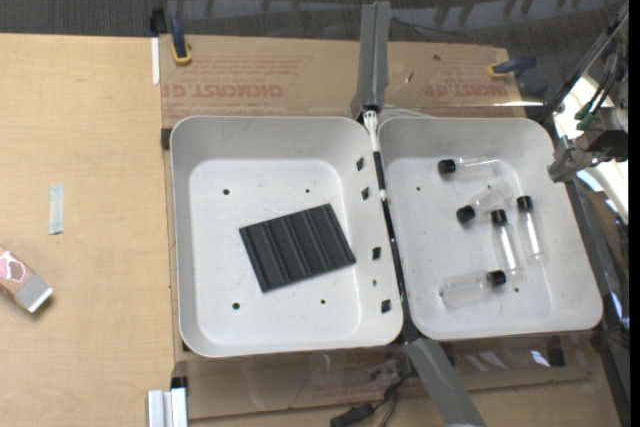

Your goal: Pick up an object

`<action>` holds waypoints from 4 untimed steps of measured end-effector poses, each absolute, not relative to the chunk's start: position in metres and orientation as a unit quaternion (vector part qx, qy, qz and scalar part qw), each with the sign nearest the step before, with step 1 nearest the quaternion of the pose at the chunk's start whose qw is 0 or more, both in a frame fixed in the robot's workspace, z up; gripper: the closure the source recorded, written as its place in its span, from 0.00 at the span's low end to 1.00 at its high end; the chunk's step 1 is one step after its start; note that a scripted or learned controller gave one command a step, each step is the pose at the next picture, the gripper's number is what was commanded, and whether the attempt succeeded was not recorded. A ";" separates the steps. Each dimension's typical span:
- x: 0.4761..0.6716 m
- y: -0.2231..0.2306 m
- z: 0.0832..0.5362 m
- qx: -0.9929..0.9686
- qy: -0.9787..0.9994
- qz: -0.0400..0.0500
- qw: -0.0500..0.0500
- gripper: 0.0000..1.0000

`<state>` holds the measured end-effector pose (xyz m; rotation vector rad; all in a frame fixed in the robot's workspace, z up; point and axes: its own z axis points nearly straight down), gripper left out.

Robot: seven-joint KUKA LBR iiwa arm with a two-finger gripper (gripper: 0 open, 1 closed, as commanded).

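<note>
**Clear vials and a gripper I can't read: where this pick could slip**

From the overhead camera view, I have two white bins side by side. The left bin holds one thing, a dark ribbed panel lying flat and skewed near the middle of the floor. The right bin holds several clear vials with black caps: one near the back, one just below it, one lying along the bin's length, another beside it, and one toward the front. Any of these would satisfy the task.

The arm sits at the right edge, above the right bin's far rim, and what I take for the gripper is partly cut off by the frame. I cannot tell how it is set, and I see nothing in it.

My worries, as judgement only. The vials are round, smooth and nearly see-through against white plastic, so a grasp could land off-centre and squirt one sideways. The two middle vials lie close together; closing on one may nudge its neighbour. The panel is thin and flat, and I expect it would be hard to get under. The bin walls slope, so a pick near the rim risks a collision.
</note>
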<state>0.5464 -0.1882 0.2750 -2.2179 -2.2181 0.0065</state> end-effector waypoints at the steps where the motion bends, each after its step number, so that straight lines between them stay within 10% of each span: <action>1: 0.578 -0.188 0.090 -0.584 -0.812 0.000 0.001 0.00; 2: 0.578 -0.188 0.097 -0.585 -0.811 0.000 0.002 1.00; 3: 0.639 -0.162 0.181 -0.591 -0.806 0.001 0.000 1.00; 4: 0.639 -0.162 0.181 -0.591 -0.807 0.001 0.000 0.00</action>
